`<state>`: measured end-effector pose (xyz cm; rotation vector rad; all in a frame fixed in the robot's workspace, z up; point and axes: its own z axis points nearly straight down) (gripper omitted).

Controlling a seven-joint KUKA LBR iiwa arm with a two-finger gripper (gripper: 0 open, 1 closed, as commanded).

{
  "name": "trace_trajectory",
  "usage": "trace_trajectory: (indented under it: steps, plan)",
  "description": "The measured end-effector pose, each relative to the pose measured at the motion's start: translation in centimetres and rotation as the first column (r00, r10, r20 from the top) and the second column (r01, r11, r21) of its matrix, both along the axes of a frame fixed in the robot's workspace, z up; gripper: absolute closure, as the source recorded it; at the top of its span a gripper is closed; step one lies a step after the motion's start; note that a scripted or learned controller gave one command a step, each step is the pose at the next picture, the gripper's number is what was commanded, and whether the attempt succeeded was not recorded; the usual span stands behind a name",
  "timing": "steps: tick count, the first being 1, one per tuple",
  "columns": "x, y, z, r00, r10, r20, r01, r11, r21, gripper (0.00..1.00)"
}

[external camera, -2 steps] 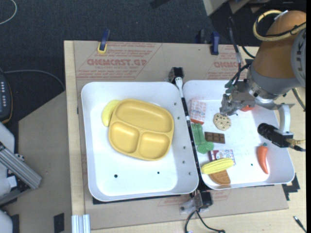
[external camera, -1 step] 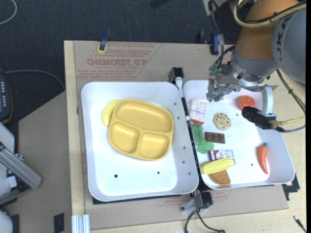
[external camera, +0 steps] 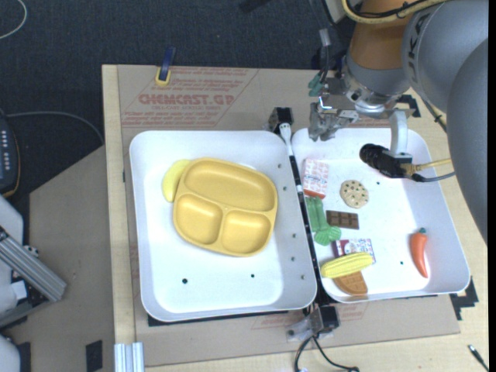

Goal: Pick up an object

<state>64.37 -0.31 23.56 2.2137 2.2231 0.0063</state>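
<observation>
My gripper (external camera: 323,130) hangs over the far left corner of the right bin (external camera: 446,208), its fingers apart with nothing between them. Just below it in that bin lies a red and white packet (external camera: 315,175). Around the packet are a round cookie (external camera: 354,193), a brown chocolate bar (external camera: 342,220) and a green vegetable (external camera: 319,222). Nearer the front lie a pink and white packet (external camera: 356,247), a yellow corn cob (external camera: 346,265) and a brown bread piece (external camera: 351,284). An orange carrot (external camera: 419,252) rests by the right wall.
The left bin (external camera: 147,231) holds a yellow divided plate (external camera: 225,206) with a yellow banana-like piece (external camera: 172,178) tucked at its far left. The rims of the two bins meet in a ridge (external camera: 298,200). Brown board surrounds both bins.
</observation>
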Motion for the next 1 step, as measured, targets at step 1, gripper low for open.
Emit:
trace_trajectory:
  steps: [1]
  plan:
    - [1.06,0.29,-1.4,1.0,-0.002,-0.003,0.002,1.0,-0.001,1.0]
